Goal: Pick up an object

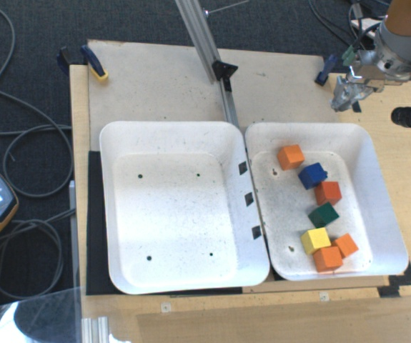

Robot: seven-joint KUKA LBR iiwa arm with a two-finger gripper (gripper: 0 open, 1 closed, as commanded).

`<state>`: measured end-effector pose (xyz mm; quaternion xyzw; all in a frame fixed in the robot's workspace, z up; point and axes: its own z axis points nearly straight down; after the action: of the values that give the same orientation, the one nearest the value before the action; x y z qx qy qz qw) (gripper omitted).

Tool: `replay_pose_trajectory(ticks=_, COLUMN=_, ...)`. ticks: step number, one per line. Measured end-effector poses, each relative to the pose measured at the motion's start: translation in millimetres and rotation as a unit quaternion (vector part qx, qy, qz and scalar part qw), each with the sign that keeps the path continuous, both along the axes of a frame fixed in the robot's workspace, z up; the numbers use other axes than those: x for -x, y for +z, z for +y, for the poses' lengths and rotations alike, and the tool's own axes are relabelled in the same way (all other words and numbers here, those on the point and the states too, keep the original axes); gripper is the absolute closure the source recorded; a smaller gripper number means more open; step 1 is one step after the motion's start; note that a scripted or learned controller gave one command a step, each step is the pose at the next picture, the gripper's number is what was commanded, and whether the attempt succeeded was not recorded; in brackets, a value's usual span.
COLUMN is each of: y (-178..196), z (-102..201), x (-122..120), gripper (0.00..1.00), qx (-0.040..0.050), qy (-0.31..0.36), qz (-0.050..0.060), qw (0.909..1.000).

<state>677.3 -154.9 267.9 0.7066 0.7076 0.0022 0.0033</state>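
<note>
Two white bins are seen side by side on the worktop (155, 77): the left bin (119, 191) and the right bin (377, 191). The arm (405, 20) is positioned above the worktop's far right corner, beyond the right bin. Whether the jaws (344, 100) are open cannot be told. Seven blocks lie in the right bin: three orange blocks (290, 156), a blue block (312, 175), a red block (328, 192), a green block (324, 214), and a yellow block (316, 239).

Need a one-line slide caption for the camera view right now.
End effector poised above the bench beyond the right bin, which holds seven coloured blocks.
</note>
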Motion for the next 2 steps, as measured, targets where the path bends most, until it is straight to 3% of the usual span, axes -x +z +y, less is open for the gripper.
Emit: replay_pose_trajectory(ticks=2, y=-23.6, z=98.2, x=32.0, gripper=1.0, qx=-0.0022, qy=0.002, qz=0.005, qw=1.0)
